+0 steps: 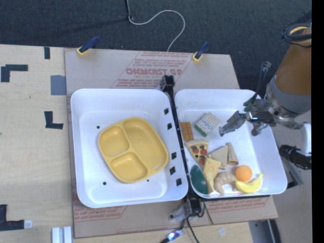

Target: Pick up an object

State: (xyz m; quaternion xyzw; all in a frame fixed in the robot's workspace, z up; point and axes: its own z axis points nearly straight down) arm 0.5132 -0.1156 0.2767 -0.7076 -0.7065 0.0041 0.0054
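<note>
Below the tool (242, 124), crowded toy food (218, 167).

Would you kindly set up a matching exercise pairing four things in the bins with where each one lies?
Things:
1. yellow tray
2. banana
3. orange
4. pizza slice

Places:
A. near right corner of the right bin
B. in the left bin
C. just behind the banana
D. by the divider, in the right bin

Pairs: 1-B, 2-A, 3-C, 4-D
</note>
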